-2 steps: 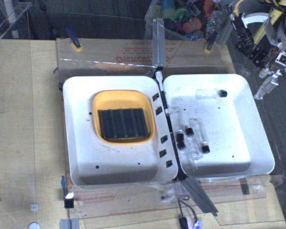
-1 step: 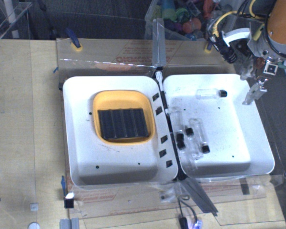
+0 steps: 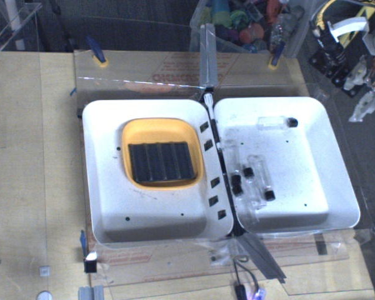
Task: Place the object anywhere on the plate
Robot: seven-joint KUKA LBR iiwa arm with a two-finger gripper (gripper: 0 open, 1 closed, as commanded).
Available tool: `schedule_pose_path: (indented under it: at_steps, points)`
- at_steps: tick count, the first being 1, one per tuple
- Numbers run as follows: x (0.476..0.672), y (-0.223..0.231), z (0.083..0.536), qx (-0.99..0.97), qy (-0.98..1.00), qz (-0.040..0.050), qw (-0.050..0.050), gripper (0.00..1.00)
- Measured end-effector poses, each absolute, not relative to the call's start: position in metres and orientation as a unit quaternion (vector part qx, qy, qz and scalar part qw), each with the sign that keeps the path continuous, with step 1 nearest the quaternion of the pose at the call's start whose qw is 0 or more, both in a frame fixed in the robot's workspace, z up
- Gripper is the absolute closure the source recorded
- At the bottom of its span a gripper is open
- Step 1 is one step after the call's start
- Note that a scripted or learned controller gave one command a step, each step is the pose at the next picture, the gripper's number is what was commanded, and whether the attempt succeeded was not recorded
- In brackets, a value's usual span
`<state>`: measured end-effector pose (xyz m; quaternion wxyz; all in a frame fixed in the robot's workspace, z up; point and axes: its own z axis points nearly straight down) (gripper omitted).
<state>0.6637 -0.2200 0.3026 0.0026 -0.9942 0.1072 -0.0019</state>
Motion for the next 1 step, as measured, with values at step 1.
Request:
schedule_pose_path:
  at_steps: [1]
  points:
    - [0.6570,-0.2197,0.2907,-0.993,0.121,-0.0001,0.002,0.00]
